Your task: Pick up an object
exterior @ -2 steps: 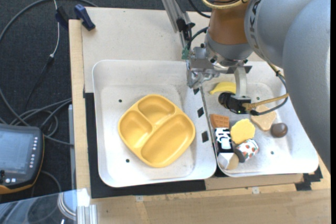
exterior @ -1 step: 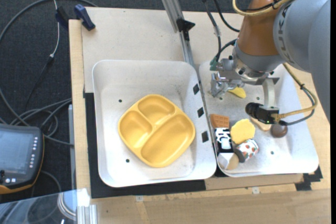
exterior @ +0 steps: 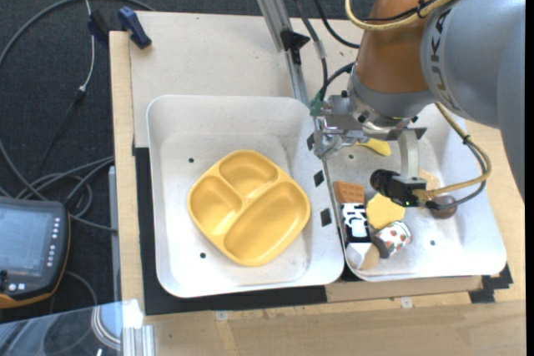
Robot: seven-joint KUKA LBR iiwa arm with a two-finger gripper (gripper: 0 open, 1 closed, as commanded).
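Candidate objects — a yellow wedge-shaped block [exterior: 385, 209], an orange waffle-textured square [exterior: 350, 192] and a small white cup with red spots [exterior: 392, 239] — lie clustered at the near left of the right white bin [exterior: 476, 258]. The gripper [exterior: 367, 136] sits above them; its opening cannot be determined. A yellow three-compartment plastic plate [exterior: 249, 207] occupies the left white bin [exterior: 167, 179].

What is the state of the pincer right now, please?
Pincer: over the right bin; open or closed cannot be told from this view.
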